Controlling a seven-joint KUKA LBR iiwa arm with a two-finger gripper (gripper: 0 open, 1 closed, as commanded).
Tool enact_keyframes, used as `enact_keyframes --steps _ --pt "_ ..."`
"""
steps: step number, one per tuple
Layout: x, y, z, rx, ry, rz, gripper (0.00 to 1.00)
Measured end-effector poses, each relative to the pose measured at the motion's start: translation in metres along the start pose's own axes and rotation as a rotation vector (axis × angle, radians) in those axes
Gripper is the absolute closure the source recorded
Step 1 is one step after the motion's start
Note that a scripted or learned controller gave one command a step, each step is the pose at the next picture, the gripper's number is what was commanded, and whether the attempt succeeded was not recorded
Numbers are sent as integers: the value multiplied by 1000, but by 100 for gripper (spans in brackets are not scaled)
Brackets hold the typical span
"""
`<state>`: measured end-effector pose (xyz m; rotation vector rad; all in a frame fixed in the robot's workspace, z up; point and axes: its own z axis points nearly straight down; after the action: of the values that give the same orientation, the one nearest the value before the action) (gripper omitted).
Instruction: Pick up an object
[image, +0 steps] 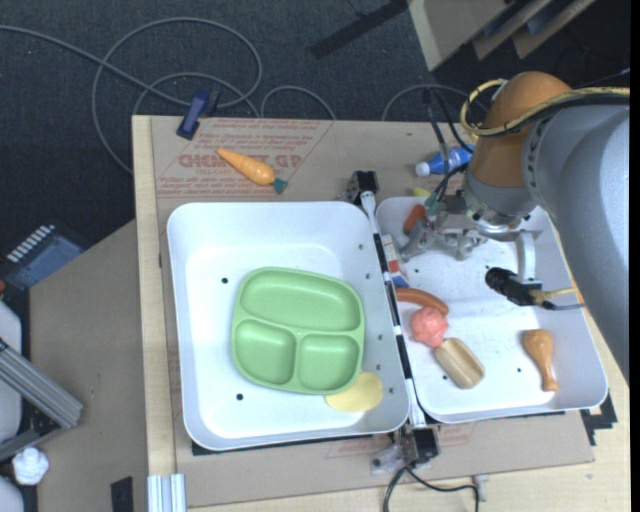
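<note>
My gripper (438, 242) hangs low over the far left part of the right bin (575, 385). Its fingers stand apart with nothing between them. Nearer the front of that bin lie an orange sausage (422, 298), a pink ball (430, 326), a tan bread roll (460, 362) and a brown drumstick (541, 356). The sausage is the closest of these, a short way in front of the gripper. In the left bin (190, 300) sits a green divided plate (297, 329), and a pale yellow piece (354, 394) rests at its front right corner.
A toy carrot (250, 167) lies on the cardboard behind the left bin. A blue clip (195, 113) sits at the bench's far edge. A blue and white bottle (445, 162) lies behind the right bin. The black divider (390, 300) separates the bins.
</note>
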<state>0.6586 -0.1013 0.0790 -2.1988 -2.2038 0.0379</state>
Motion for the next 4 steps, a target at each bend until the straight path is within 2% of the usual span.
enact_keyframes --steps 4 --pt "6 0 0 0 0 0 0"
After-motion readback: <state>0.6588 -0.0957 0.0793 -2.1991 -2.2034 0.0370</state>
